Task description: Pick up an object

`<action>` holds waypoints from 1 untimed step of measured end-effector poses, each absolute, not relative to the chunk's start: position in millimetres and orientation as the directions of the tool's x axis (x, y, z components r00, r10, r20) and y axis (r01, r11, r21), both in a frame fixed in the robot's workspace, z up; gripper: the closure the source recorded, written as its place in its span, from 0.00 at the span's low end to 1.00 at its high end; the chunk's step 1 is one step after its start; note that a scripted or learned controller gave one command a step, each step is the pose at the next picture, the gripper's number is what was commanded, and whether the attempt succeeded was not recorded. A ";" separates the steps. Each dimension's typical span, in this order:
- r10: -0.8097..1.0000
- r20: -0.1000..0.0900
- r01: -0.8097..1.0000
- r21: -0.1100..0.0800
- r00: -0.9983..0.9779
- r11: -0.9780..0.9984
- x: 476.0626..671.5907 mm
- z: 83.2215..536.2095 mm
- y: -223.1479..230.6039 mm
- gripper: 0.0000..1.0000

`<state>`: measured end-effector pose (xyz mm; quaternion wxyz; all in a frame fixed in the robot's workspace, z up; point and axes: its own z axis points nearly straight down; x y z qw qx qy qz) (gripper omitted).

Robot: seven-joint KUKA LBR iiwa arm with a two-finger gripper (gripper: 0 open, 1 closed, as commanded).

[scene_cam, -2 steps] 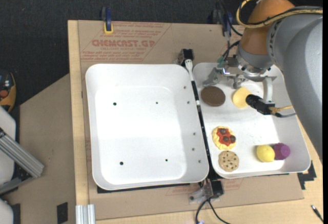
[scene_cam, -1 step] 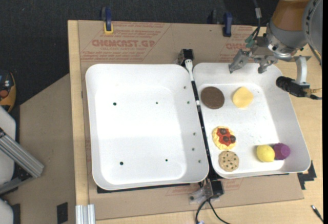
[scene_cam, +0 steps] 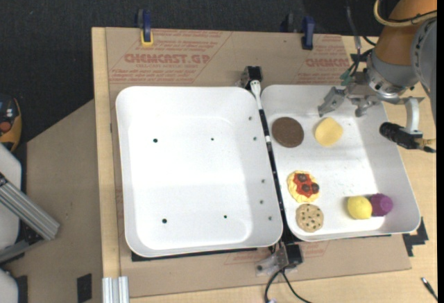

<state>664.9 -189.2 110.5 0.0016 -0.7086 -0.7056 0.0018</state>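
Note:
The right bin (scene_cam: 388, 156) holds several toy foods. A pale yellow lump (scene_cam: 329, 132) lies near its back, with a brown disc (scene_cam: 286, 132) to its left. Toward the front sit a small pizza (scene_cam: 303, 186), a chip cookie (scene_cam: 309, 217), a yellow ball (scene_cam: 359, 206) and a purple piece (scene_cam: 381, 204) touching it. My gripper (scene_cam: 343, 109) hangs over the back of the right bin, just behind the yellow lump. Its fingers (scene_cam: 325, 108) are spread open with nothing between them.
The left bin (scene_cam: 194, 170) lies beside the right one, the two sharing a dark middle rim (scene_cam: 267, 149). Two blue clamps (scene_cam: 145, 21) hold the board at the back. A black fitting (scene_cam: 402, 135) juts over the right bin's right rim.

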 end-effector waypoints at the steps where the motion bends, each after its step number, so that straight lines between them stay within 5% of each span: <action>1: 1.000 -0.002 1.000 0.003 0.000 0.000 667.2 125.7 -186.4 1.00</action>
